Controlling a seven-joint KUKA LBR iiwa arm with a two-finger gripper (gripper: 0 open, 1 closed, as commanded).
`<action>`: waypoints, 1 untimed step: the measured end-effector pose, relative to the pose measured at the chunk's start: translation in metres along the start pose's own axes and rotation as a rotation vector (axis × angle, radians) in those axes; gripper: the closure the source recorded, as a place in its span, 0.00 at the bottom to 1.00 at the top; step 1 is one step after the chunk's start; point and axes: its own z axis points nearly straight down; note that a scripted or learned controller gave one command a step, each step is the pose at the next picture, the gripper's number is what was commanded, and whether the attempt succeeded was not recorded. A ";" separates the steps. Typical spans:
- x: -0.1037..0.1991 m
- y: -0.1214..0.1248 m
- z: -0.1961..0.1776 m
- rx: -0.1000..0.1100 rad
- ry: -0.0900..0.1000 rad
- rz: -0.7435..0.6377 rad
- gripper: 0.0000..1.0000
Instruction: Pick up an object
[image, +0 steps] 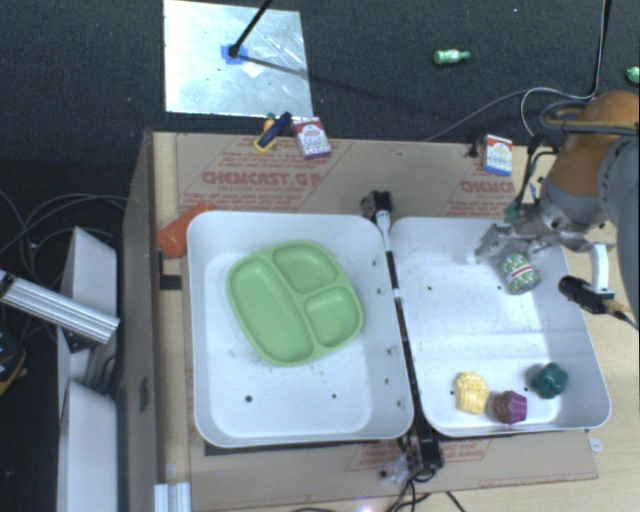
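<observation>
In the right bin (450, 330), near its far right side, a small green-and-white speckled can (518, 272) shows directly beneath my gripper (512, 246). The can touches or overlaps the gripper's lower end, and I cannot tell whether it is held or resting on the bin floor. Along the bin's near edge lie a yellow lumpy toy (470, 392), a purple toy (510, 406) and a teal toy (548, 380), all well clear of the gripper. The grey arm with its orange band (590, 140) comes in from the right.
The left bin (215, 400) holds a light green divided plate (295, 300). A ridge (396, 290) separates the two bins. On the bench behind stand two small boxes (313, 138) (497, 155) and a yellow-and-blue item (272, 130). An orange piece (173, 235) lies by the left bin's corner.
</observation>
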 end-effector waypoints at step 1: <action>-0.001 0.001 -0.012 -0.004 -0.003 -0.003 1.00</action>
